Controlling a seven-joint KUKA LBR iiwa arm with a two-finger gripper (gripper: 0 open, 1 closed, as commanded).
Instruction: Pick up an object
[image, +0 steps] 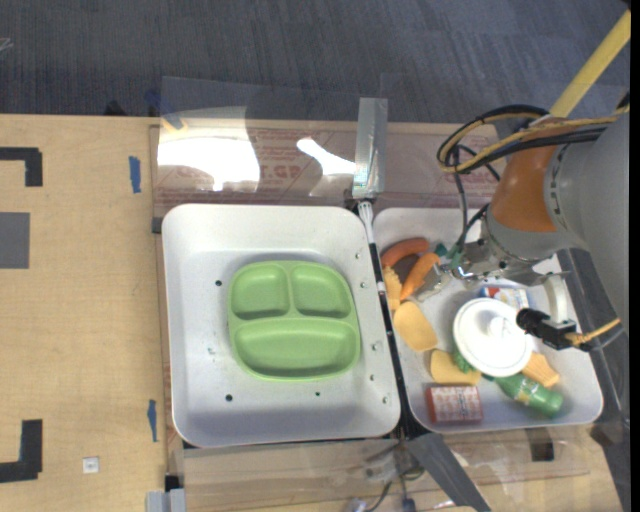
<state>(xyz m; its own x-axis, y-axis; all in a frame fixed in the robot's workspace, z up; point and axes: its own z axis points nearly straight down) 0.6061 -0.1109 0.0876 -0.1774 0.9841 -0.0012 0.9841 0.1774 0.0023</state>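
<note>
Down there was the arm, orange band showing, reaching in from the right, and the gripper hung low inside the right bin, up toward its back left corner. Released or clenched? From this height I could not tell. Just to the left of the gripper lay an orange carrot, close to the bin's back wall. Tucked under it was a second orange piece, its near end right at the gripper, though whether the two touched I could not make out. Forward and left of the gripper a yellow wedge sat close against the bin's left wall. Further forward came a yellow block, and beyond that a red can lay on its side near the front wall, the farthest of that row from the gripper. Forward and to the right, a green bottle lay on its side, with an orange-yellow piece pressed against it. Closer in, just right of the gripper, a white card with blue and red print lay flat. Well away to the gripper's left, across the wall between the two, the left bin held a green plate, flat in the middle, split into three compartments.
</note>
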